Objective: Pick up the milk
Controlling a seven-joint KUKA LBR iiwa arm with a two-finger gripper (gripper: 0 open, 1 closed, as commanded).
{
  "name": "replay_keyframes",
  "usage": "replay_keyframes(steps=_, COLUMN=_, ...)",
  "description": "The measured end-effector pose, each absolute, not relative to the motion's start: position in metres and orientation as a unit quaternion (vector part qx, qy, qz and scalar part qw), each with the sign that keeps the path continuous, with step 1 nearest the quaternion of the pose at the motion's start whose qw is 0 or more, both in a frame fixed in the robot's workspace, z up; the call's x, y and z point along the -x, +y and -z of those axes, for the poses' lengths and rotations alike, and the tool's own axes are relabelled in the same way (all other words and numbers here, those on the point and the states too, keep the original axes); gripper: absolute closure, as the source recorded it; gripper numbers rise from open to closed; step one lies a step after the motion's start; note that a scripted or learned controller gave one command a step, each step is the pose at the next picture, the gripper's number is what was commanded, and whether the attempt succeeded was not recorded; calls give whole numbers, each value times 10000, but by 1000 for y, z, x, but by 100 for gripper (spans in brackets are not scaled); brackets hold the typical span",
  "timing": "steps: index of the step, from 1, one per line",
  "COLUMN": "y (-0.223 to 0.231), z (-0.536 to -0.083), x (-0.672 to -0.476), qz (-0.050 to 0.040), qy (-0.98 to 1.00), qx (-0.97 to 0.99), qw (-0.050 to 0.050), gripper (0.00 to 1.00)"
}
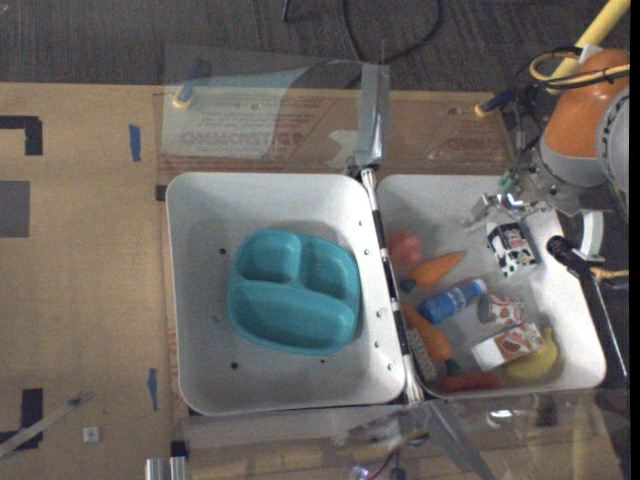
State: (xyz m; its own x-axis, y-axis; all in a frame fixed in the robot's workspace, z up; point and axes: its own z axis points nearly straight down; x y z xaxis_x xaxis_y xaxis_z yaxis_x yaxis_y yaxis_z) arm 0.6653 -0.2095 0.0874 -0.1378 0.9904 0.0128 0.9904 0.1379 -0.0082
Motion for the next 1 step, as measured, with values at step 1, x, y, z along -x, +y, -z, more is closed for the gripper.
replay_keyframes(steps=1, y=-211, z=-99, x=-668, qz=14, qy=-7554, qx=6553, qw=-29, gripper=100)
